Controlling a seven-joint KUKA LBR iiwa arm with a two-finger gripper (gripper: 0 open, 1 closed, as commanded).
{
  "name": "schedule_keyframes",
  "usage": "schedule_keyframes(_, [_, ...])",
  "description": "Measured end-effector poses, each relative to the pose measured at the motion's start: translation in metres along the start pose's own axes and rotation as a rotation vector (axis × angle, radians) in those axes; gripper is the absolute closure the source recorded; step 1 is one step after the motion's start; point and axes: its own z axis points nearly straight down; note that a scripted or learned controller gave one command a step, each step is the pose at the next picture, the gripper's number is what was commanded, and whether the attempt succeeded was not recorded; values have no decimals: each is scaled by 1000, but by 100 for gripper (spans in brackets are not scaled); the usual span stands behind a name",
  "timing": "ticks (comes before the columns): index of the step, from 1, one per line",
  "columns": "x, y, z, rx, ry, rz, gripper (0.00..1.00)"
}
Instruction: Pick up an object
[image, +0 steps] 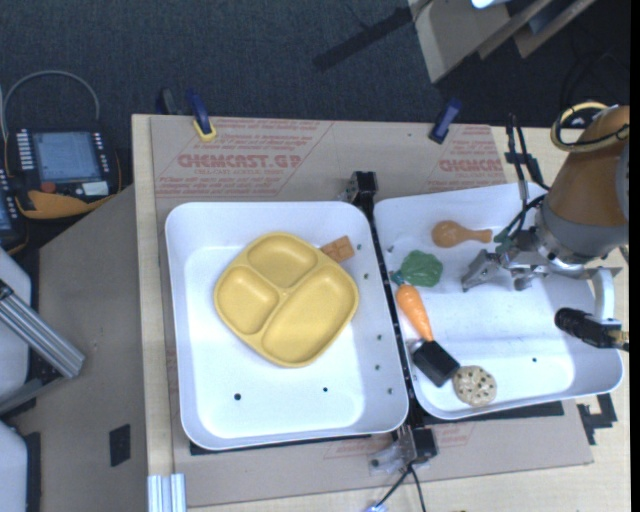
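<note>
nothing picked yet — the gripper (483, 272) hangs over the right bin (560, 385), its hold impossible to tell; carrot (414, 311), green piece (418, 268), cookie (474, 384) and black block (434, 362) lie at the bin's left — descent and grasp remain.

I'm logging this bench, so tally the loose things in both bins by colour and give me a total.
Yellow: 1, the plate
Orange: 1, the carrot
Green: 1, the leafy piece
Tan or brown: 3, the drumstick, the cookie, the block
Black: 1, the black piece
Total: 7
</note>
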Motion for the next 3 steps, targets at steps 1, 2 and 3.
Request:
schedule_keyframes(1, [-2, 3, 39, -11, -5, 2, 0])
schedule_keyframes(2, [-1, 7, 23, -26, -4, -1, 100])
schedule_keyframes(3, [10, 11, -30, -11, -3, -2, 100])
